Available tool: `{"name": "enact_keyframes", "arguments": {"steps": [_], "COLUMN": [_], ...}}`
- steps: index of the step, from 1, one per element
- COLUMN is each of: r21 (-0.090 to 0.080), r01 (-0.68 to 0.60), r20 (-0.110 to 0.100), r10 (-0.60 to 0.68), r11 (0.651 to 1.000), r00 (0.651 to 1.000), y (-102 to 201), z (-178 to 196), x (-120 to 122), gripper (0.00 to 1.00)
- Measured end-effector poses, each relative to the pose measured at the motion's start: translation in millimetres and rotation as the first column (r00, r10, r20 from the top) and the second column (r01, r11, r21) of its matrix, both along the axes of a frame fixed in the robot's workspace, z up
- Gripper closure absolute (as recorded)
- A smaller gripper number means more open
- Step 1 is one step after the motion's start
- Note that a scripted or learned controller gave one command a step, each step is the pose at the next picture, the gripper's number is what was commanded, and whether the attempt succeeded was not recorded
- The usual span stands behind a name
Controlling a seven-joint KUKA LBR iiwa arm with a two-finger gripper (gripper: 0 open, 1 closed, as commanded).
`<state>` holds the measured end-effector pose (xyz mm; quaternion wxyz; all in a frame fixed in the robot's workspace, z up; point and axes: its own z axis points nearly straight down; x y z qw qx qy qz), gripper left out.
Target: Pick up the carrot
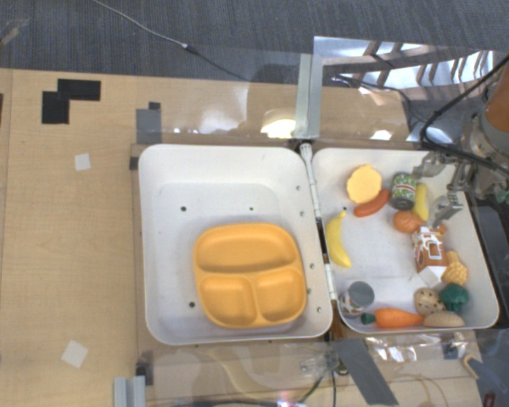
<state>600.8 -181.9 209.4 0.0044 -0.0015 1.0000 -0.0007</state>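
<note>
Carrot (398, 318) lies at right bin (382, 253) front edge, prob. light, stiff, slick plastic, so grab mid-body across width; gripper (448, 200) well apart, fingers spread, holding nothing.

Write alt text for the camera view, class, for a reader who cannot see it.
The gripper hangs over the right bin of toy food, far from the carrot at its near edge. The left bin holds a yellow divided tray.
</note>
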Motion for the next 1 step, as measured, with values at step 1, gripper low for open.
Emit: {"name": "enact_keyframes", "arguments": {"steps": [1], "r21": [-0.003], "r01": [-0.053], "r20": [0.009], "r10": [0.053], "r11": [0.999], "r00": [0.999], "y": [-3.4], "z": [-119.1], "x": [6.1], "gripper": [0.0]}}
